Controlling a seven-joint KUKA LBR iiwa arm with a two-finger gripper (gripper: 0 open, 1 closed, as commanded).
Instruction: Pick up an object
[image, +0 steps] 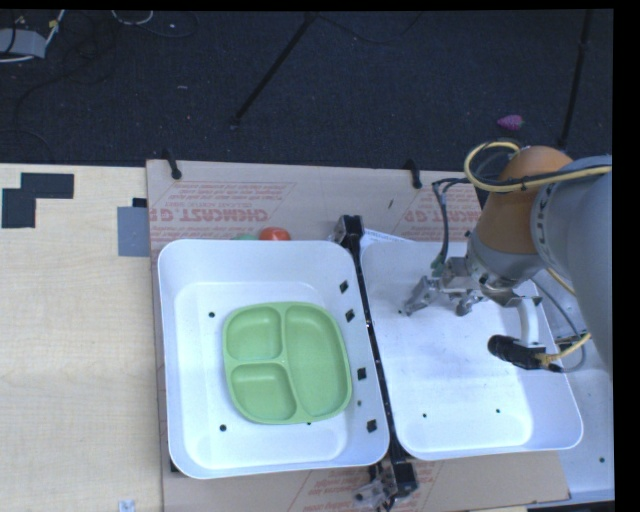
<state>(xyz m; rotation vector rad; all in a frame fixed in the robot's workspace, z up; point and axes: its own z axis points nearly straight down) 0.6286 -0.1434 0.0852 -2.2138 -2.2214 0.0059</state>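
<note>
A light green divided plate (288, 362) with three compartments lies flat in the left white bin (190, 300). My gripper (436, 304) hangs low over the back part of the right white bin (470, 420), well to the right of the plate and past the divider between the bins. Its grey fingers (413, 301) are spread open with nothing between them. The orange band (520, 215) of the arm sits just above it.
A small red object (275, 235) and a bit of green (243, 237) peek out behind the left bin's back rim. A black part with a yellow cable (518, 351) hangs off the arm over the right bin. A black clamp bar (365, 340) runs between the bins.
</note>
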